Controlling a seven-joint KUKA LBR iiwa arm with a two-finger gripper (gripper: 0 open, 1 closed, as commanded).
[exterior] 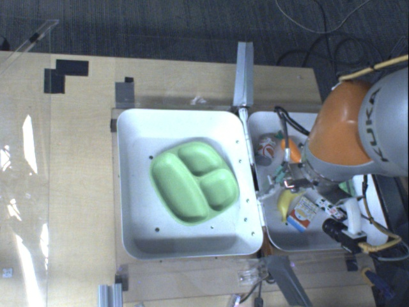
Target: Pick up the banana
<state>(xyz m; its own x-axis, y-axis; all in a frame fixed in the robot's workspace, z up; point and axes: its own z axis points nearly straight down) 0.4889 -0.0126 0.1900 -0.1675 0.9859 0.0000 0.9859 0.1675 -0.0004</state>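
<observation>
Banana (285,204), yellow and curved, lies in the crowded right white bin (275,238) beneath the grey arm, fingers' state indiscernible, so neighbouring clutter could spoil a grasp.

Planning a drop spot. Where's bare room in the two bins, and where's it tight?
Left bin: bare white floor rings the green divided plate, widest along its near and left walls. Right bin: crowded, with the banana, small packages and the arm over it.

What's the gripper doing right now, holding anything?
Gripper: down in the right bin just above the banana; whether it is open, closed or holding anything cannot be told.
</observation>
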